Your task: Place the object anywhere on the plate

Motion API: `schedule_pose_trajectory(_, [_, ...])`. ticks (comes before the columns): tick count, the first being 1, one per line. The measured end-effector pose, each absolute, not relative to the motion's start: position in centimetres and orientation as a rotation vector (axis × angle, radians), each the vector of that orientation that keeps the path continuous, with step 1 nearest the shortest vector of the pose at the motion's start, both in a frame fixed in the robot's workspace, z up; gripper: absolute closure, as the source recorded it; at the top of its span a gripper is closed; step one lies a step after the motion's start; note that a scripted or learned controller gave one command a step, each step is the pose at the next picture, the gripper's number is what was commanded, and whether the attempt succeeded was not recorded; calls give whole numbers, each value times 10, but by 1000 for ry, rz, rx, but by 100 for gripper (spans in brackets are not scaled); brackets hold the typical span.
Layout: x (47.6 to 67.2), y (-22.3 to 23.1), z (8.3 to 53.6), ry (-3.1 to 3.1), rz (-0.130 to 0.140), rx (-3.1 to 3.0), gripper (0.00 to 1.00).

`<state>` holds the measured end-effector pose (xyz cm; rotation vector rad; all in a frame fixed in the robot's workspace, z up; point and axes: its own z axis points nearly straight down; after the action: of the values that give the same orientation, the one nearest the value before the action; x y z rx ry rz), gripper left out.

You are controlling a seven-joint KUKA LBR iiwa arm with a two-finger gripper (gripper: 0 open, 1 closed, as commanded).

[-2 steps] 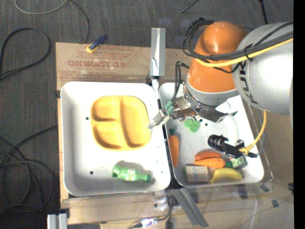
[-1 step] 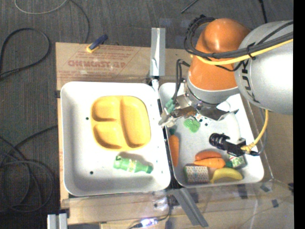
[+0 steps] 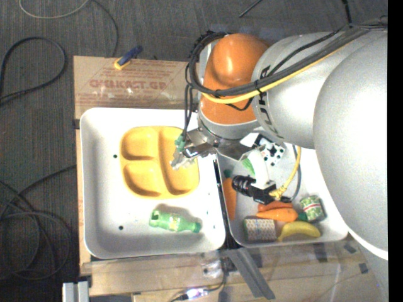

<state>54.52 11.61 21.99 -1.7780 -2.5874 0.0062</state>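
Two white bins sit below me. My arm reaches in from the right, claw hovering over the one yellow plate in the left bin; whether it grips anything I cannot tell. One green bottle lies beside the plate. The cardboard's red print is unreadable.

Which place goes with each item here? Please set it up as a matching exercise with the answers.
Items:
1. yellow plate
2. green bottle
3. banana
4. gripper

Places:
A. lying in the left bin, near its front edge
B. over the plate's right side
C. front of the right bin, beside a carrot
D. middle of the left bin

Pairs: 1-D, 2-A, 3-C, 4-B
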Motion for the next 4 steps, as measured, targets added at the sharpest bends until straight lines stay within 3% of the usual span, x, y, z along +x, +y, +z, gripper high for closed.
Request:
schedule_pose_trajectory(1, [545,116,220,-2587,5,-1778,0])
schedule_pose_trajectory(2, [492,85,268,-2518,7,-1876,0])
schedule_pose_trajectory(4, [492,85,268,-2518,7,-1876,0])
